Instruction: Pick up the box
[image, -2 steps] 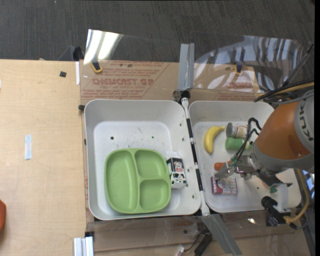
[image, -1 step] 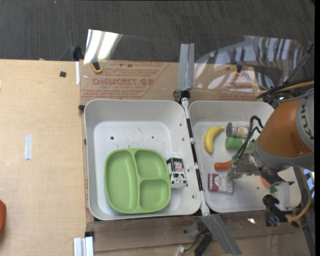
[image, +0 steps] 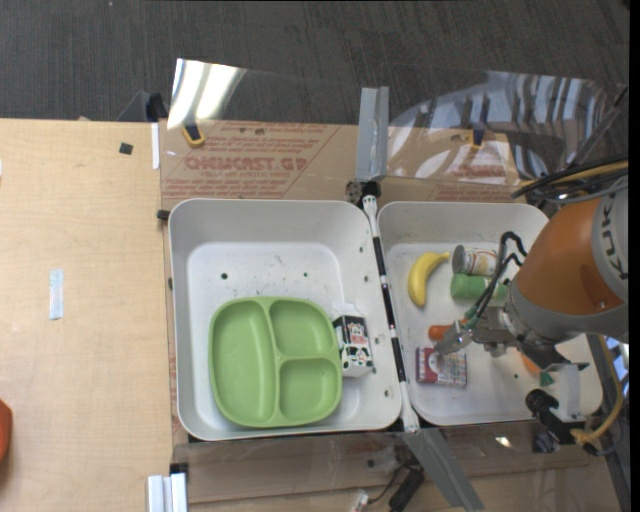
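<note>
Box (image: 441, 366) flat in right bin (image: 500, 410) | gripper (image: 458, 338) just above | fingers' state unclear

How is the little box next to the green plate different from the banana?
The box is black and white with straight edges; the banana is yellow and curved. The box sits in the left bin touching the green plate; the banana lies in the right bin near a can. Both are small and rest on a bin floor.
</note>
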